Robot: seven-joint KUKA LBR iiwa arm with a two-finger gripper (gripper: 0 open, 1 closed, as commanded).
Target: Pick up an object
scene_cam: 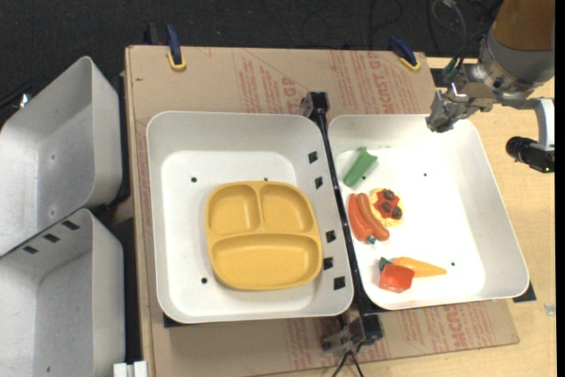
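Five toys lie down-left of my gripper (440, 121), nearest the green block (359, 167), long axis running toward it; finger state I can't tell.

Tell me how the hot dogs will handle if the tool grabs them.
The hot dogs look like smooth, glossy toy plastic, so probably light, stiff and a bit slippery. Their rounded shape may roll if nudged. They lie close beside the pizza, so it could get bumped.
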